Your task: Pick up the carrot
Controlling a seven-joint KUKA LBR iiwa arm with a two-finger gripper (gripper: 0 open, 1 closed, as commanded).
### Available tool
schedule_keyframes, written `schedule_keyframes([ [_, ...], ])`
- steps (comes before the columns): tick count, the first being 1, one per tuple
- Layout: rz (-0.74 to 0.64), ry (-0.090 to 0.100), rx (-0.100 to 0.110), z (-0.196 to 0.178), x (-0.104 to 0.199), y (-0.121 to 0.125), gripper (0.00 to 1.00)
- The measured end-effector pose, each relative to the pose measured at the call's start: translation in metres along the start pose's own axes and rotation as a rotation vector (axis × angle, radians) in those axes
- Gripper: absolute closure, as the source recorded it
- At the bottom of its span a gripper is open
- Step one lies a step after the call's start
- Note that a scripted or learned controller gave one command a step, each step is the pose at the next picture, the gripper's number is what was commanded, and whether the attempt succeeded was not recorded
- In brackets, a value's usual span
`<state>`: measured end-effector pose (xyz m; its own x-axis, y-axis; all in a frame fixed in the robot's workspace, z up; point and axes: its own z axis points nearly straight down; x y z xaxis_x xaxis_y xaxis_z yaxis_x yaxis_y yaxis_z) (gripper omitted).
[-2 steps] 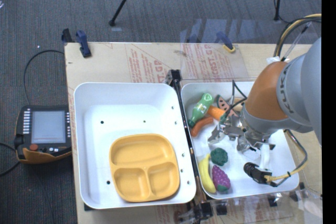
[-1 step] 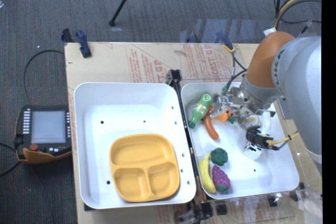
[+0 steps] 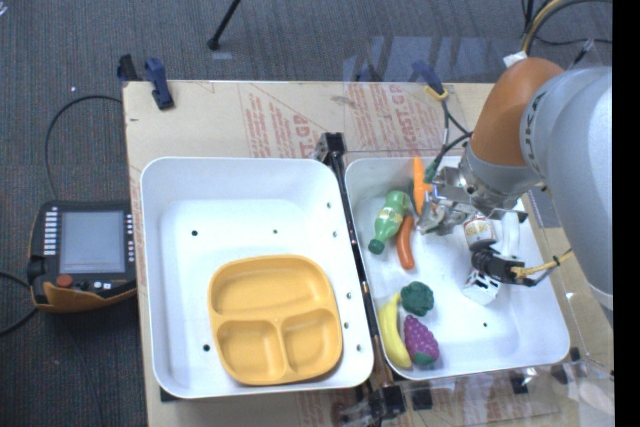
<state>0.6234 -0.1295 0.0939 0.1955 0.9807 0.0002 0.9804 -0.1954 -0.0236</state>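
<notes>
Reaching into the right bin point(image 3: 545, 340), the gripper point(image 3: 437, 211) sits low just beside the carrot point(image 3: 405, 242), which lies on the bin floor touching the green bottle point(image 3: 389, 220) on the bottle's side nearest the arm. Whether the gripper is open or closed I cannot tell; its tip is a dark, cluttered patch against the white. To do this step well, I judge the gripper should straddle the carrot across its narrow width, on the end away from the green bottle, so the bottle is not nudged or caught along with it (a slim orange piece point(image 3: 418, 177) stands beyond the green bottle, and I cannot say what it is). The arm's grey bulk hides the bin's far corner past the gripper. Broccoli point(image 3: 417, 298), banana point(image 3: 392, 332) and grapes point(image 3: 420, 339) lie well apart from the green bottle, toward the bin's near wall.
</notes>
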Motion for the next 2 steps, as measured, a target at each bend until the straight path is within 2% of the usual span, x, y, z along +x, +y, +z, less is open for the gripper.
schedule_keyframes([
  [1, 0.132, 0.005, -0.026, -0.111, 0.044, -0.048, 1.00],
  [2, 0.275, 0.003, -0.018, -0.145, 0.035, -0.022, 1.00],
])
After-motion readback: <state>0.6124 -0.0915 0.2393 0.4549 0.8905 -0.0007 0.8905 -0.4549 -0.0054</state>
